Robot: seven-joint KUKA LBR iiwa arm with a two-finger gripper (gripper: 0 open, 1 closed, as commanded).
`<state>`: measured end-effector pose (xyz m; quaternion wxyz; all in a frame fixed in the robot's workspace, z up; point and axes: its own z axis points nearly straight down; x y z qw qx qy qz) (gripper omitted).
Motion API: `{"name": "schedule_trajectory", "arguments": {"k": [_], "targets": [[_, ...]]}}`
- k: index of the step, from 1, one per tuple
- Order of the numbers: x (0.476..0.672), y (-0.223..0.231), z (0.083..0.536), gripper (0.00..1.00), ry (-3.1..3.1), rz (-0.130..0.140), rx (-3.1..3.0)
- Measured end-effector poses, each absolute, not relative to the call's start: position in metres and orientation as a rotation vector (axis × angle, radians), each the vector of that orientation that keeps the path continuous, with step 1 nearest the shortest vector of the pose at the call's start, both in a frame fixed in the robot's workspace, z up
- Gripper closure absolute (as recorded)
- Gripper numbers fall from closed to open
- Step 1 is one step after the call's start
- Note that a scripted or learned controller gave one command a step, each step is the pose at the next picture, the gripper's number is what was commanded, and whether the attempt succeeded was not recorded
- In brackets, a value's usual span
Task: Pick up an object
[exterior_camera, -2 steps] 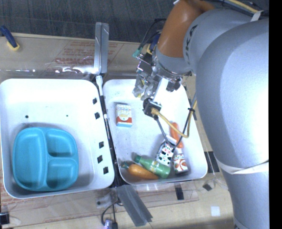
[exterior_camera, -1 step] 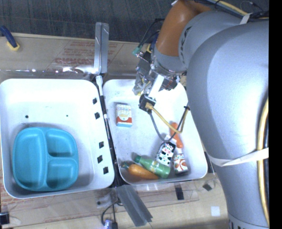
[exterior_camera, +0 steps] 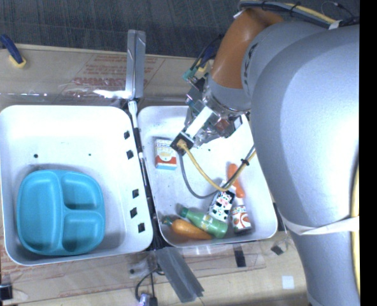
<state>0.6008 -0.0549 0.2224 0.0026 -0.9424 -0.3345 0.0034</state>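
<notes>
From where the camera looks down, the left bin [exterior_camera: 10, 116] holds a blue tray [exterior_camera: 60, 212] with divided wells, lying flat at about 7 o'clock in it.

The right bin [exterior_camera: 176, 190] is busier. A small carton [exterior_camera: 166, 154], white with a red base and a yellow patch, lies at about 10 o'clock. Along the near wall, from 6 to 4 o'clock, things crowd together: an orange carrot [exterior_camera: 187, 230], a green bottle [exterior_camera: 204, 222] lying touching it, a black-and-white cow-patterned piece [exterior_camera: 221, 204] and a red-and-white tub [exterior_camera: 241, 218]. An orange stick [exterior_camera: 235, 177], possibly another carrot, lies at 3 o'clock.

The claw [exterior_camera: 209, 130] hangs over the right bin's 12 o'clock side, just beside the carton. I cannot tell how wide it stands, and nothing shows in its grip.

Red print marks the cardboard on the counter [exterior_camera: 61, 69] at 12 o'clock, too faint to read. The carton's label is too small to read.
</notes>
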Motion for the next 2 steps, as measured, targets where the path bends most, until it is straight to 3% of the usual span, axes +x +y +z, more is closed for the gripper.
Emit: {"name": "schedule_trajectory", "arguments": {"k": [1, 2], "targets": [[0.642, -0.045, 0.229, 1.0, -0.904, 0.006, -3.006], [0.64, -0.041, 0.217, 1.0, -0.785, 0.011, -3.036]]}}
